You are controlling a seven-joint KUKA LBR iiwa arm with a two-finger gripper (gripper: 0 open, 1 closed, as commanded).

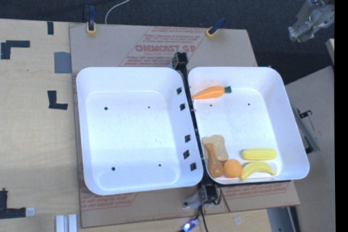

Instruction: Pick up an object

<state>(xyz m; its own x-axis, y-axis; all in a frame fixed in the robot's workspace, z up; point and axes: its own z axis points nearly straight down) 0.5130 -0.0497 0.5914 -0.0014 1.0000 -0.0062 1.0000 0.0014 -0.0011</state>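
Note:
The right white bin holds several toy foods. An orange carrot with a green tip lies near its far left corner. Along its near edge sit a tan bread slice, a brown piece leaning on it, a small orange ball, a yellow corn cob and a yellow banana. My gripper hangs high at the upper right, outside the bins and well away from every object, with nothing in it.
The left white bin adjoins the right one along a black hinge strip. Both rest on a cardboard sheet clamped at its far edge. A cable runs over the dark floor behind.

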